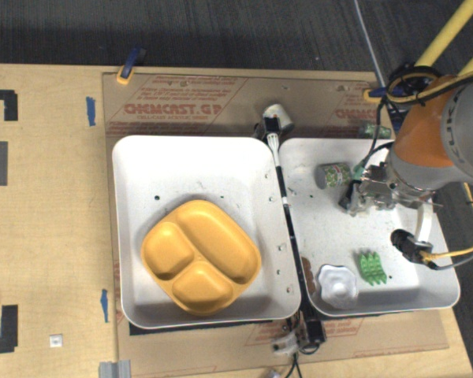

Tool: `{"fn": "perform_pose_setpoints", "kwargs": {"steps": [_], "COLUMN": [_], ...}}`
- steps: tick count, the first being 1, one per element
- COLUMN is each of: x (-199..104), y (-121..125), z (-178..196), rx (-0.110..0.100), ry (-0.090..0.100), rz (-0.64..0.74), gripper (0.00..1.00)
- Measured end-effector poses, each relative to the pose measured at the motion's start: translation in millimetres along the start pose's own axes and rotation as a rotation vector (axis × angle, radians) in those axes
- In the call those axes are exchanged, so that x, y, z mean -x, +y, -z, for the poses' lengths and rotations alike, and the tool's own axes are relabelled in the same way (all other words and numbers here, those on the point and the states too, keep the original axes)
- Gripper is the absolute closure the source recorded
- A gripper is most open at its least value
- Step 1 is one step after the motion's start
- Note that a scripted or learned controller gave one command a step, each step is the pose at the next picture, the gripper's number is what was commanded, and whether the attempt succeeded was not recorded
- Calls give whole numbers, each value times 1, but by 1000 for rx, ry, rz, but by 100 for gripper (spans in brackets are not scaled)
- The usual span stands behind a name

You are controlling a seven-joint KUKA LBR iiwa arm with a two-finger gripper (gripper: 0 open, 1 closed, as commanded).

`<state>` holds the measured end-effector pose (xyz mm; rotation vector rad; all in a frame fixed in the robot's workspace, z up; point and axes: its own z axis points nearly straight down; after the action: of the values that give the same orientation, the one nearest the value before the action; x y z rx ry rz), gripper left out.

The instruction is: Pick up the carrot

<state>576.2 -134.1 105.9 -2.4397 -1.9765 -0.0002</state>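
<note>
My hand (356, 199) hangs low in the right bin (426, 290), open or closed I can't tell, nor where the carrot lies; likely light, stiff, slick, so I'd pinch its thick middle.

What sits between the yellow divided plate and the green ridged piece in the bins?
In the camera view, the bins' adjoining rims and a small clear cup lie between the yellow plate and the green piece.

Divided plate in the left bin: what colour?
Yellow-orange, plain; the plate shows best in the camera view.
</note>
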Motion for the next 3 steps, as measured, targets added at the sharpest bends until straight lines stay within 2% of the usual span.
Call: {"fn": "perform_pose_setpoints", "kwargs": {"steps": [1, 2, 3], "x": [-54, -108, -158], "y": [-69, -122, -133], "z": [78, 163, 96], "rx": [-2, 0, -4], "ry": [0, -1, -2], "rz": [-126, -258, -482], "gripper": [100, 100, 100]}}
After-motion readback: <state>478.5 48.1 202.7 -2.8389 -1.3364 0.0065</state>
